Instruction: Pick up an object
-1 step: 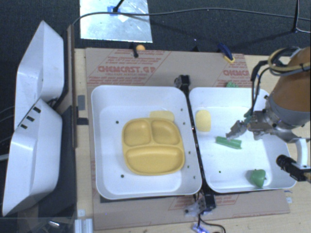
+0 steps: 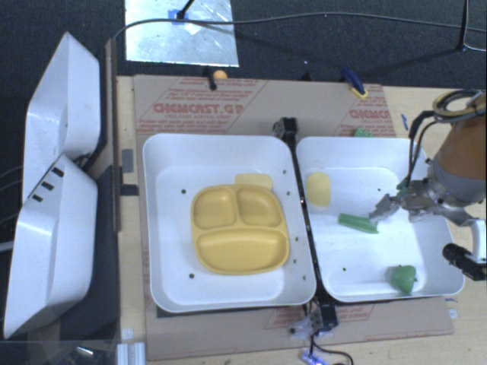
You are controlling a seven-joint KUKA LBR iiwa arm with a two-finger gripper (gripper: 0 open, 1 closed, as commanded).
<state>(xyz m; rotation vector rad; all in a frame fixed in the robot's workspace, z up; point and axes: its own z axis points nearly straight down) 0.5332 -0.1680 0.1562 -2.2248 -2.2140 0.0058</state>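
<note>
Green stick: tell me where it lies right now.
The green stick lies flat near the middle of the right bin, right of the pale yellow piece, with the end effector just at its right end.

- White bins: two, left [image 2: 163,226] and right [image 2: 358,162].
- Yellow divided tray [image 2: 240,229]: one.
- Pale yellow pieces: two [image 2: 253,180], [image 2: 318,188].
- Green pieces: two, stick [image 2: 358,223] just beside the jaws, lump [image 2: 404,278] nearer the camera.
</note>
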